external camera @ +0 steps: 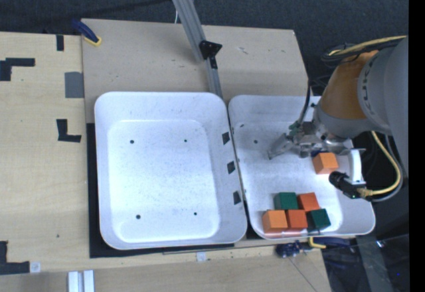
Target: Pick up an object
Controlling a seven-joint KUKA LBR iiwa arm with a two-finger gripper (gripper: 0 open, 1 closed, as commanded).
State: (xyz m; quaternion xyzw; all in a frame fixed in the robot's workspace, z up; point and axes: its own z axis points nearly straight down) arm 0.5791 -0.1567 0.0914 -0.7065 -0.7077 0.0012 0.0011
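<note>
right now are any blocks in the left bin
No, the blocks all lie in the right bin, most clustered at its near edge.

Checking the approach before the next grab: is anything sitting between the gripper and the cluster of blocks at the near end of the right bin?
Nothing visible blocks the way. The gripper hangs over bare floor of the right bin, and the cluster of blocks lies beyond more bare floor. One lone orange block sits off to the side, by the wrist, outside that stretch.

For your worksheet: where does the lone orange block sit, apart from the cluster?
In the camera view, the lone orange block lies in the right-hand white bin, just below the arm's wrist, above the cluster of blocks.
</note>
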